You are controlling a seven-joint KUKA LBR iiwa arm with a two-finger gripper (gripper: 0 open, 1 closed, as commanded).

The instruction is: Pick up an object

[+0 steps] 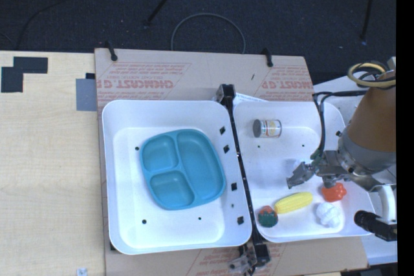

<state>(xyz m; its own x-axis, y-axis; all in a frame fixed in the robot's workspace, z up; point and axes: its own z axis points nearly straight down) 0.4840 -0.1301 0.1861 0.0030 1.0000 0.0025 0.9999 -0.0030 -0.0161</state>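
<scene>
Left white plastic bin [123, 139]: glossy teal three-compartment tray [182, 169], rounded corners, sitting mid-bin. Right white bin [288, 136]: small metal can [267, 128] on its side near the far edge, long axis left-right. Yellow corn cob [293, 203] near the front edge, long axis left-right, tilted slightly up to the right. Green-red round toy [268, 216] just left of it, lumpy white piece [328, 214] and orange-red piece [333, 191] to its right. Grey arm reaches in from the right, end effector [301, 173] low above the corn; can't tell its opening, nothing visibly held.
</scene>
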